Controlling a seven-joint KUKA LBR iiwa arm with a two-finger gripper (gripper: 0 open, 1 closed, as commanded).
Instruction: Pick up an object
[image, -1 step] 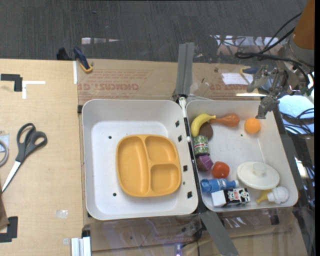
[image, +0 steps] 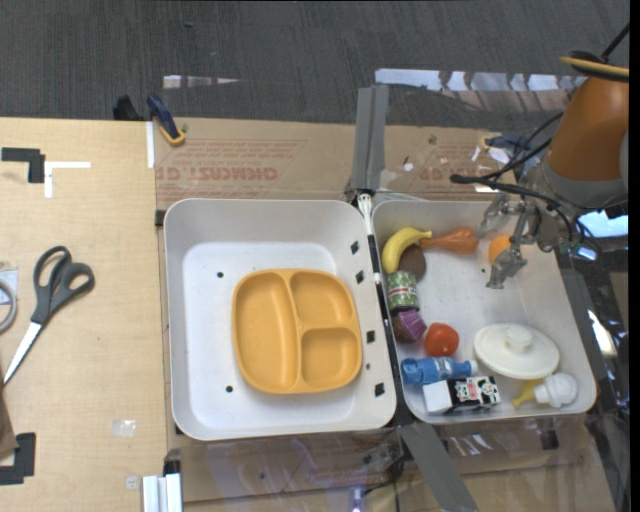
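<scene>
My gripper (image: 503, 262) hangs low over the far right part of the right bin (image: 575, 300), under the arm's orange band (image: 590, 125). A small orange object (image: 498, 247) sits right against the gripper; whether it is held is unclear. Just left of it lie an orange carrot-shaped toy (image: 455, 240) and a yellow banana (image: 403, 245). Along the bin's left side are a brown piece (image: 413, 265), a green can (image: 402, 290), a purple item (image: 408, 323) and a red tomato (image: 441, 339).
A white round lid (image: 515, 350), a blue bottle (image: 430, 370), a black-and-white box (image: 460, 393) and a yellow-white bottle (image: 548, 390) crowd the right bin's near end. The left bin (image: 190, 300) holds a yellow divided plate (image: 297, 330). Scissors (image: 50, 290) lie on the bench at left.
</scene>
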